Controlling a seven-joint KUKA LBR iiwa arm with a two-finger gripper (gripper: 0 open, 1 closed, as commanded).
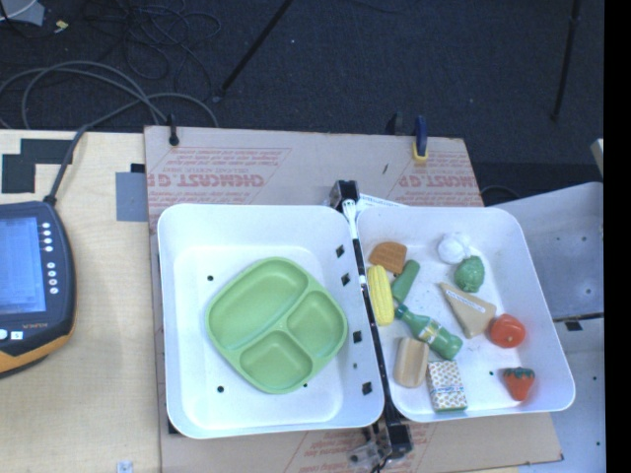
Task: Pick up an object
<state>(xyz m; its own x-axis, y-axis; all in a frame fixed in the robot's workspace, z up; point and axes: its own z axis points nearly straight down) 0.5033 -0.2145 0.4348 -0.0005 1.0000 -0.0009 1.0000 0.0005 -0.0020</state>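
Observation:
The right bin (537,264) holds several toy foods: a yellow corn cob (380,295), a brown bread piece (388,255), a green bottle (431,331), a green pickle (405,280), a white garlic (453,246), a green vegetable (470,273), a cheese wedge (470,309), a red tomato (507,331), a strawberry (519,382), a tan block (410,361) and a small printed box (447,385).
The left bin (187,254) bears a green divided plate (277,324). A teach pendant (30,284) lies on the bench at the far left. Cables run over the dark floor behind the bins.

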